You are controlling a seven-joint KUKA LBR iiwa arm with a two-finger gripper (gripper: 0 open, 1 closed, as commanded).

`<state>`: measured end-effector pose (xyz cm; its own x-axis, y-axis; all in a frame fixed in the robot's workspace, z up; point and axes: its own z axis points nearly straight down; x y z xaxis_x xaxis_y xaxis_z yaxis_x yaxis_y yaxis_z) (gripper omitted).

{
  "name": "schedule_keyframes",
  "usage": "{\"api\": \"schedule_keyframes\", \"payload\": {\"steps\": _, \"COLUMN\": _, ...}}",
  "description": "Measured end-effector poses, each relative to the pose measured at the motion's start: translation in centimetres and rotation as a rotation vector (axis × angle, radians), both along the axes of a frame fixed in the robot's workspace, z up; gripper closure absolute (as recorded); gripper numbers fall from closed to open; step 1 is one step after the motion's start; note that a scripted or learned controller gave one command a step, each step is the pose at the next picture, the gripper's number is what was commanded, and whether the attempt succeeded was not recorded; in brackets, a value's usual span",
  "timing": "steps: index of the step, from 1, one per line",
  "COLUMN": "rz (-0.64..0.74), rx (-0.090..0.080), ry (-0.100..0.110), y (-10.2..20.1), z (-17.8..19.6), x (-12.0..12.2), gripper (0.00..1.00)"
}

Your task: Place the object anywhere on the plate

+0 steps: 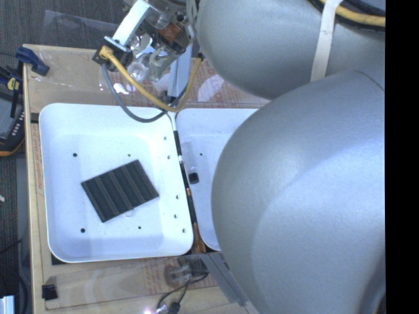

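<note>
A dark grey ribbed rectangular plate lies flat and slightly turned in the middle of the left bin. A small dark item sits in the right bin, close to the wall shared by the bins. My gripper hangs high over the bench behind the left bin's back rim, far from the plate, with a white block and yellow cable on its wrist. I cannot make out anything held in it. The arm's grey body covers most of the right bin.
A grey cable loops from the gripper down over the left bin's back rim. Blue clamps sit at the bench's far left corner. A small connector and wires lie on the wooden bench in front of the bins.
</note>
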<state>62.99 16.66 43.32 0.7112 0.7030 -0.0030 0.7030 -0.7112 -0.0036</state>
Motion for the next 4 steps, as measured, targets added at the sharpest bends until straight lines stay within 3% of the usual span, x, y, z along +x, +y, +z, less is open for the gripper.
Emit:
{"api": "schedule_keyframes", "payload": {"steps": 1, "rz": 0.206, "rx": 0.002, "ry": 0.002, "y": -7.6, "z": -1.7, "x": -7.0, "gripper": 1.00}}
{"api": "schedule_keyframes", "payload": {"steps": 2, "rz": 0.218, "rx": 0.000, "ry": 0.003, "y": 0.0, "z": -7.4, "x": -14.0, "gripper": 1.00}}
{"api": "schedule_keyframes", "payload": {"steps": 3, "rz": -0.573, "rx": -0.002, "ry": -0.006, "y": 0.6, "z": -0.3, "x": -7.8, "gripper": 1.00}}
{"api": "schedule_keyframes", "payload": {"steps": 4, "rz": -0.458, "rx": -0.003, "ry": -0.002, "y": -4.9, "z": 0.8, "x": -10.5, "gripper": 1.00}}
